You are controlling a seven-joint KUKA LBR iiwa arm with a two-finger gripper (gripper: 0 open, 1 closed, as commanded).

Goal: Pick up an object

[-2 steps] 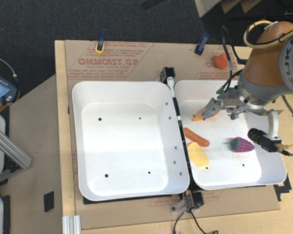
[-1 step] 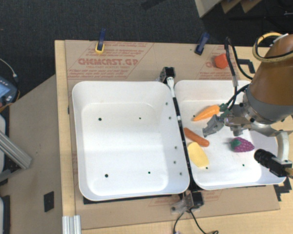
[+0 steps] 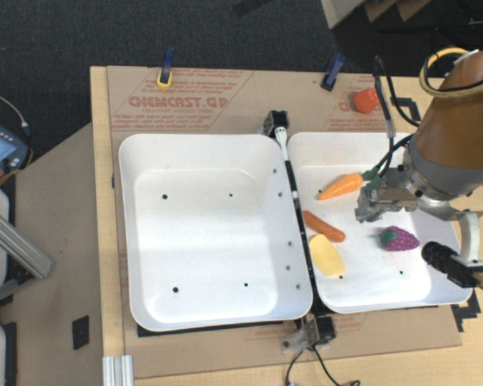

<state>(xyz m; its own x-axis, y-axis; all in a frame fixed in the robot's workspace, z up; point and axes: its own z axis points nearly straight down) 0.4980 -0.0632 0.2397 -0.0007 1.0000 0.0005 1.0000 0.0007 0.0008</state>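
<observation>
The right bin [image 3: 369,278] holds several toy foods. An orange carrot [image 3: 340,186] lies near its back left. A red-orange sausage-shaped piece [image 3: 324,226] lies slantwise by the divider, with a pale yellow piece [image 3: 326,257] just in front of it. A purple bunch of grapes [image 3: 399,239] sits toward the right. My gripper [image 3: 373,206] hangs low over the bin's middle, just right of the carrot's thick end and up-left of the grapes. Nothing can be seen held in it.
The left bin [image 3: 201,223] stands beside the right one, with a black bar [image 3: 291,195] between them. A small orange object [image 3: 365,100] lies on the cardboard behind the right bin. A black cylinder [image 3: 451,264] on the arm juts over the bin's right rim.
</observation>
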